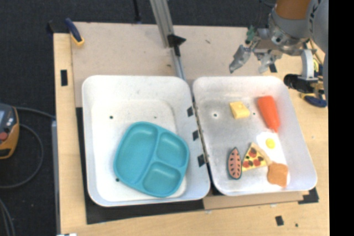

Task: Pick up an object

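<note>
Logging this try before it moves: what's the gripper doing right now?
Gripper: open, holding nothing, above the back rim of the right bin.

The left bin (99, 96) has bare floor at its far side; a big blue plate (152, 158) takes up the near part. In the right bin (221, 91), the far-left part is bare. A yellow block (239, 110), carrot (269, 112), egg (269, 143), pizza slice (255, 158), watermelon slice (234, 163) and orange lump (278, 174) crowd its right and near parts. A slanted metal post (160, 8) stands past the bins.
</note>
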